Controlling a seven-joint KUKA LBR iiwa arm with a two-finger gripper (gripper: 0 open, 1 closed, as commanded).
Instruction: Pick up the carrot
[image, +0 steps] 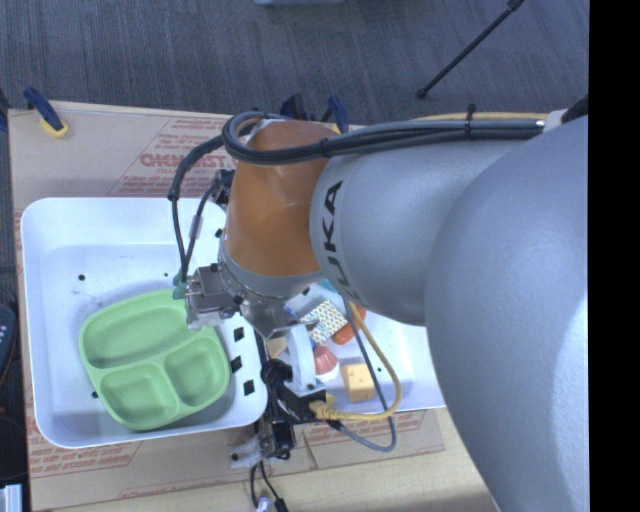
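The small orange carrot (347, 327) lies in the right white bin (425, 385), and just a short stretch of it shows past the edge of the arm, near the bin's left side. Just beside it on the left sits a small flat piece with a chequered pattern (326, 318), and just nearer than that a small red and white object (324, 361); a little to the right of that one rests a yellow block like a wedge of cheese (357, 381). The big grey arm with its broad orange band (275, 205) hangs over the divide between the two bins and covers most of the right one; its wrist (240, 295) sits above the right edge of the left bin, and I cannot tell how the jaws stand, since the arm's own body hides them. In the left shallow white bin (55, 235) a light green plastic tray with three compartments (155, 360) lies toward the near side. Both bins rest on a brown cardboard-covered desk (120, 140), and a yellow cable (375, 400) loops over the near edge of the right bin.
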